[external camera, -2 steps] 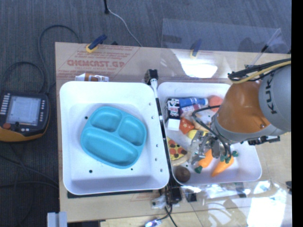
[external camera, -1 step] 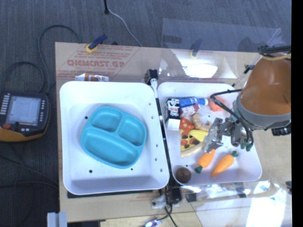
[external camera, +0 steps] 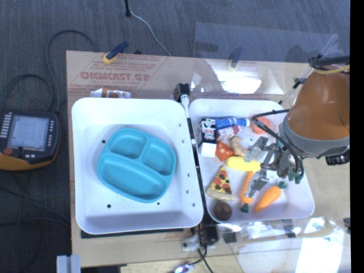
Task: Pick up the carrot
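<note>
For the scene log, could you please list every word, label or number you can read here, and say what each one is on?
"CHEMCAST GP", red print, on the brown board behind the left bin; a smaller line beneath it is blurred.
Pendant screen: too small to read.
Blue-labelled packet in the right bin: print unreadable.
Black-and-white item: markings unreadable.

The grey arm with the orange band [external camera: 325, 104] is reaching in from the right over the right-hand shallow white bin [external camera: 296, 209], its wrist angling down and leftward. The metal two-finger gripper [external camera: 263, 172] is hanging low inside that bin, its fingers [external camera: 257, 185] standing slightly apart and pointing toward the bin's front.
</note>
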Available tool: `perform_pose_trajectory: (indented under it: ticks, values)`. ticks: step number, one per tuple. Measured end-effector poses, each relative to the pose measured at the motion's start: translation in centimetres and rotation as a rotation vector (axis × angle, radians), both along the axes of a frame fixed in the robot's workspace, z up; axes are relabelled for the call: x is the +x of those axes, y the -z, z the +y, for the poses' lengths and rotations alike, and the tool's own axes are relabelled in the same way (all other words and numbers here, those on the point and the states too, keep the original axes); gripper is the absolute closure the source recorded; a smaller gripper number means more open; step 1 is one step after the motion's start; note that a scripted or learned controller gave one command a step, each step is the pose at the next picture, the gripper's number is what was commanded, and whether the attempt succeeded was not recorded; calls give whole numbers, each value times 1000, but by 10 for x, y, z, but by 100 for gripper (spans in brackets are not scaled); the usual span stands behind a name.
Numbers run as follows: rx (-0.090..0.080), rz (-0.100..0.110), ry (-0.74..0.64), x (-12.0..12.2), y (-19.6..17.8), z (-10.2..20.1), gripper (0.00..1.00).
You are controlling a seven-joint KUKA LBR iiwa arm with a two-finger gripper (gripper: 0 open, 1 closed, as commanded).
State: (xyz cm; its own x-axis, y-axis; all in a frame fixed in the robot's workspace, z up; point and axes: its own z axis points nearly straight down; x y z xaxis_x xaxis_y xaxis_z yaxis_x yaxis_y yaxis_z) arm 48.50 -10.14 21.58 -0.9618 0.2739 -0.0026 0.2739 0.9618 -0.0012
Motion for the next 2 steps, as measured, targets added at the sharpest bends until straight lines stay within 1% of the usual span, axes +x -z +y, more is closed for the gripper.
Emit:
perform_pose_trajectory:
  ticks: [1, 2]
  values:
    - [1, -11, 209, 3, 125, -25, 0]
    - [-1, -18, 208, 6, 114, -24, 100]
